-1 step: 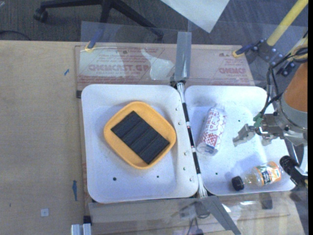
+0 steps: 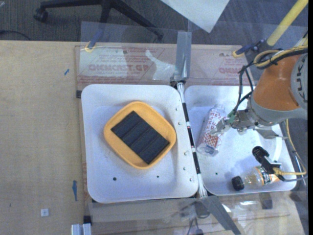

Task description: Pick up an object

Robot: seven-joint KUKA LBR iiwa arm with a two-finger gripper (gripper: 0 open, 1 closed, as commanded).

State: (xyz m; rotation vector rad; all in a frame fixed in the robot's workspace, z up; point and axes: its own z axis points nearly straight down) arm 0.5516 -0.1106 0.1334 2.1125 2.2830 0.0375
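The arm (image 2: 281, 89) reaches in from the right over the right bin (image 2: 225, 165), its orange band above the bin's far right corner. The end effector (image 2: 229, 123) sits low at the middle of that bin, just beside the upper right edge of the packet (image 2: 211, 130) and perhaps touching it. Whether it is spread or pressed together cannot be told from this angle, and nothing can be seen pinched in it.

The packet – red and white, long and crumpled – lies tilted in the left half of the right bin, near the divider, its lower end pointing toward the near edge. A clear bottle (image 2: 254, 178) with a black cap (image 2: 237, 182) lies on its side by the near right corner of the same bin, well apart from the packet.

In the left bin (image 2: 98, 175) a yellow tray (image 2: 117, 148) sits turned at an angle – on it lies a dark ribbed slab (image 2: 140, 137). Both bins stand side by side on the bench (image 2: 34, 131).
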